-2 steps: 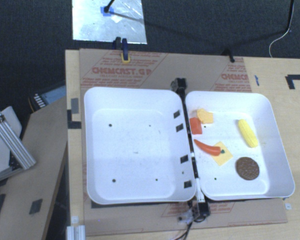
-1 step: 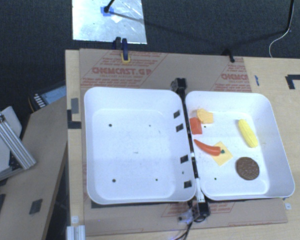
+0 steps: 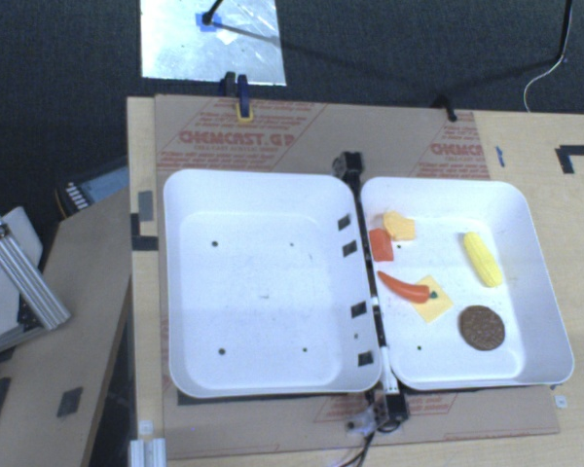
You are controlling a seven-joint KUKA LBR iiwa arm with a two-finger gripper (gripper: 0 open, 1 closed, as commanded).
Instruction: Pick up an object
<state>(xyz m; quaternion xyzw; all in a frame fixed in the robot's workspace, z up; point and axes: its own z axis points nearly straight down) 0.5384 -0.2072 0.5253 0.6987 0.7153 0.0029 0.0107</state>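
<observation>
- My fingers: released or clenched, I cannot tell, so I enter nothing as held.
- Landmark for all entries: the black-clipped seam (image 3: pixel 367 270) where the two shallow white plastic bins meet.
- Small orange-red plastic block (image 3: pixel 381 244): just right of the seam, upper half. It sits so close to the wall that I judge a finger would have little room on that side.
- Pale yellow wedge-shaped toy piece (image 3: pixel 400 226): just beyond the block from the seam, touching or nearly touching it. I judge a close would likely nudge both.
- Red-orange toy chilli with green stem (image 3: pixel 404 285): near the seam, lower half, lying flat at a slant, its stem end on the next item.
- Flat yellow square slice (image 3: pixel 434 303): right of the chilli. It is too thin to pinch easily.
- Yellow toy corn cob (image 3: pixel 482 259): well right of the seam, apart from everything. Rounded, with free space on both long sides, it is my preferred candidate.
- Brown round disc, biscuit-like (image 3: pixel 482 328): well right of the seam, below the cob, lying flat.
- Right-hand white bin (image 3: pixel 528 202): right of the seam, holding all six pieces, so the task's work lies here.
- Left-hand white bin (image 3: pixel 171 290): left of the seam.
- Brown printed cardboard sheet (image 3: pixel 302 129): under both bins.
</observation>
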